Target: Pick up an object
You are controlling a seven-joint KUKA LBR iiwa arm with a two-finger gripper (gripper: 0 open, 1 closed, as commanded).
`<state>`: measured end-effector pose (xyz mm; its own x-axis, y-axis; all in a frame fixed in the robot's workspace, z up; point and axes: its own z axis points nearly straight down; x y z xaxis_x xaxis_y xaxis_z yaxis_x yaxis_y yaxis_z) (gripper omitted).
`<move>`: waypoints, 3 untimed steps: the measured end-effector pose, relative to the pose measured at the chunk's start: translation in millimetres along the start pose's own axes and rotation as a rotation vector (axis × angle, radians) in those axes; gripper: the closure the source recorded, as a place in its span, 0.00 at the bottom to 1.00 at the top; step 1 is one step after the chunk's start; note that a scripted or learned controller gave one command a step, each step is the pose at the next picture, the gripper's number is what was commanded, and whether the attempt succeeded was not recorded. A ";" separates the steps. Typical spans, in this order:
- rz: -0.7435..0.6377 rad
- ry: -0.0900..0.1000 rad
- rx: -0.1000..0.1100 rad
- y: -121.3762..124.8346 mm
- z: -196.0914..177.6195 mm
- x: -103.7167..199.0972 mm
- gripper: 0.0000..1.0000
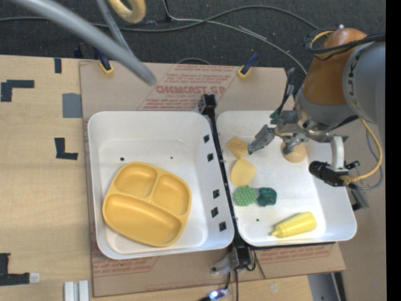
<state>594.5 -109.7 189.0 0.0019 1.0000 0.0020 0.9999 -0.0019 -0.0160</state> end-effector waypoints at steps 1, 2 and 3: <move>-0.004 -0.002 -0.014 3.1 -8.0 0.4 0.00; -0.004 -0.002 -0.011 10.3 40.8 6.2 0.00; -0.004 -0.003 -0.012 9.6 104.3 10.3 0.00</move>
<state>602.5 -99.3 84.5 -0.0016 1.0000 -0.0007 1.0000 0.0016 -0.0044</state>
